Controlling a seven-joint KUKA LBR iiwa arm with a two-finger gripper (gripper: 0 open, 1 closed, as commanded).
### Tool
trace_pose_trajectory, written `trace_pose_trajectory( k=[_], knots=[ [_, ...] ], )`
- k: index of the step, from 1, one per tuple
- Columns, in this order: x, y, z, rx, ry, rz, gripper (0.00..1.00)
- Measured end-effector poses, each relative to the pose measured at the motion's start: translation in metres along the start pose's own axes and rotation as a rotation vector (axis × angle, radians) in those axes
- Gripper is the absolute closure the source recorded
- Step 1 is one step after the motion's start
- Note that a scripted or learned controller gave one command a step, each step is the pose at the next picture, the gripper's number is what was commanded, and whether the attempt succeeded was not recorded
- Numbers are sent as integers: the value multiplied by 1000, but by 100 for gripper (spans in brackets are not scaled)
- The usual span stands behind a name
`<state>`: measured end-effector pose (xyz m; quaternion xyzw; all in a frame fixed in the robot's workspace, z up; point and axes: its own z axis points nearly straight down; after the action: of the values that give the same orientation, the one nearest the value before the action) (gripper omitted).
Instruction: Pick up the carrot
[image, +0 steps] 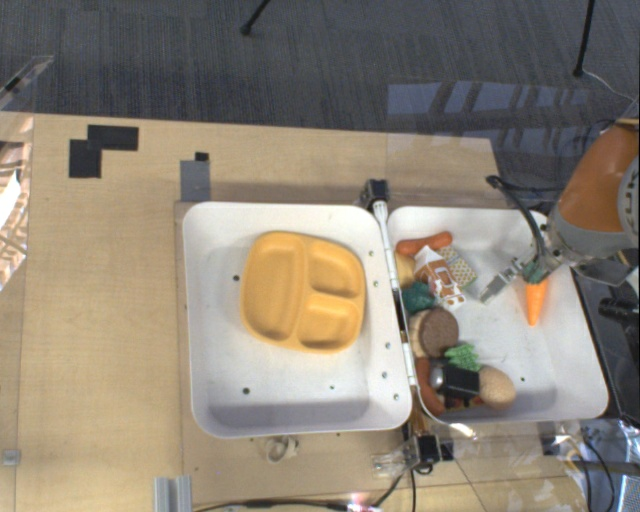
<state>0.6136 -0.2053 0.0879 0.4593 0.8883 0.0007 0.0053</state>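
The hand (528, 272) hangs over the right bin (585, 395), just above the carrot (536, 300), seemingly lined up for grasping; its opening cannot be told.

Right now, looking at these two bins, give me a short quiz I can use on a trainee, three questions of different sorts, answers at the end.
1. True or false: the carrot lies in the left bin.
2. Multiple choice: what sits in the left bin? A) a yellow divided plate B) a blue bowl C) a red cup
3. Fill in: most of the toy food in the right bin is piled along its ____ side, next to the divider.

Key
1. False. The carrot lies in the right bin, near its right side, just below the pincer.
2. A.
3. Left.
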Motion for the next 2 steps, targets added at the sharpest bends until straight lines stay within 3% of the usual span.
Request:
trace_pose_trajectory(
  k=[1,2],
  knots=[
    [24,-35,-2,-3,-2,-26,0],
    [51,-74,-3,-4,-4,42,0]
  ],
)
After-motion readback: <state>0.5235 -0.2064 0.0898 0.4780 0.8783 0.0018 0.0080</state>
